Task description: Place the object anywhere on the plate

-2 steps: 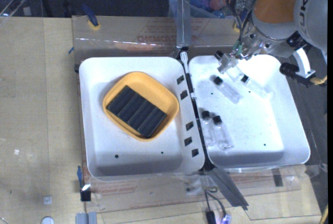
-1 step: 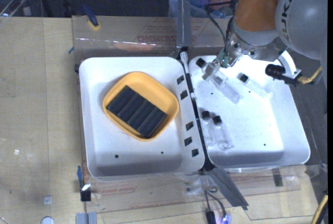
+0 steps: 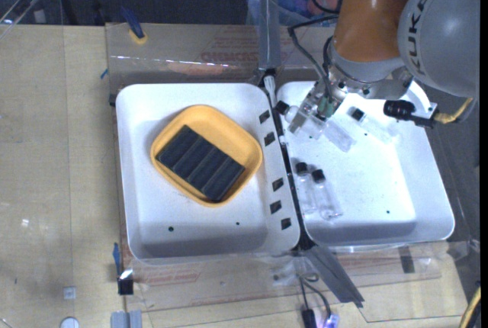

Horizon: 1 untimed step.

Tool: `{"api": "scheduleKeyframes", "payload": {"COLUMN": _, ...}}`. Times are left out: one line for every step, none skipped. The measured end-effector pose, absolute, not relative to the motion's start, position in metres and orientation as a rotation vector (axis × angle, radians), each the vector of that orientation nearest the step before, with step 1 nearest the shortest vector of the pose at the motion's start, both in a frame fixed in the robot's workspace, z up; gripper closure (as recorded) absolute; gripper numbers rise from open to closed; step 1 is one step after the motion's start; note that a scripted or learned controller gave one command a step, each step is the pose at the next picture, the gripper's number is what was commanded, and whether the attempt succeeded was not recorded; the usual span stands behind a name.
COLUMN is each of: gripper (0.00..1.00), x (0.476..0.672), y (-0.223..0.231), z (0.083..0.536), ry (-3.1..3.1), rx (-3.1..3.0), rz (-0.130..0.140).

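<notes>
Grey arm (image 3: 446, 29) says "KUKA" on its side. Its gripper (image 3: 314, 109) sits at 12 o'clock in the right bin (image 3: 427, 189); I cannot tell how its jaws stand. Two clear bottles (image 3: 319, 189) with black caps lie at 8 o'clock there. A yellow plate (image 3: 171, 137) with a dark ribbed block (image 3: 200, 160) fills the left bin (image 3: 145, 231).

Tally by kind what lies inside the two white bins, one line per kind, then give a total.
Yellow plate: 1, left bin
Dark ribbed slab on the plate: 1
Clear black-capped bottles, right bin: 2, as far as their transparency lets me tell
Total: 4
</notes>
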State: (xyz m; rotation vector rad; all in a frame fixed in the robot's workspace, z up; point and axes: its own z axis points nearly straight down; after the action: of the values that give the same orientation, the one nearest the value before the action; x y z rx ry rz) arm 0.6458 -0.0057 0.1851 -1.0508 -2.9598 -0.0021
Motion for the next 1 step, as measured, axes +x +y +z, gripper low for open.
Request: {"api": "scheduleKeyframes", "payload": {"gripper": 1.0, "x": 0.6509, "y": 0.0089, "z": 0.1853, "ry": -3.003, "rx": -0.935, "rz": -0.003}}
